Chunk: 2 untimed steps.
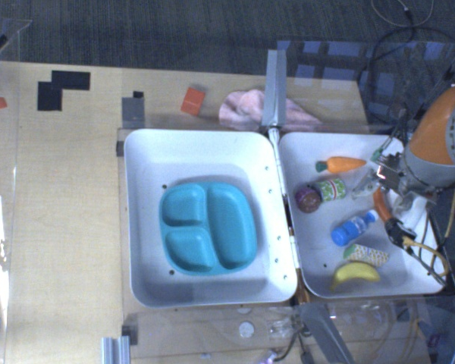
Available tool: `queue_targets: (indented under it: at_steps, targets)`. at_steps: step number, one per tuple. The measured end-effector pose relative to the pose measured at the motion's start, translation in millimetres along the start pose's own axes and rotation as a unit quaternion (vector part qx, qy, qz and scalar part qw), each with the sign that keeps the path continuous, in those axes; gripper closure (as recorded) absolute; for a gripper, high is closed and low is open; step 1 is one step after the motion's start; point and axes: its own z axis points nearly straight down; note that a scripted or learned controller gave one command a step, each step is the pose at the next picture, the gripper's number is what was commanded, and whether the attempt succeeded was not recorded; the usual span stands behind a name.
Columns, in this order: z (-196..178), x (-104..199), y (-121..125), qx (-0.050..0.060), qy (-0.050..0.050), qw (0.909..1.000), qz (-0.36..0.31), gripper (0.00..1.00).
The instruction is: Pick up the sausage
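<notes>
- The grey arm's two-finger gripper (384, 179) hangs low over the right white bin (318, 275), near its right wall.
- The reddish-orange sausage (381, 205) lies just below it, slanted, between the blue plastic bottle (354, 229) and the arm.
- How wide the claw stands, I cannot tell; nothing is plainly held.
- Judged step: closing in for the grasp. Next, it should drop straight over the sausage, clear of the bottle.

Even bright light; soft shadows; slight blur
</notes>
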Motion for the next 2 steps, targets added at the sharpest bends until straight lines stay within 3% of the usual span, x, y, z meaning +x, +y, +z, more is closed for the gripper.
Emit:
queue_targets:
  at_steps: [1, 2]
  targets:
    - [-13.1, 1.9, 3.0, -0.005, 0.000, 1.0000, -0.003, 1.00]
    - [-114.6, 77.2, 59.6, -0.001, -0.001, 0.9965, -0.083, 1.00]
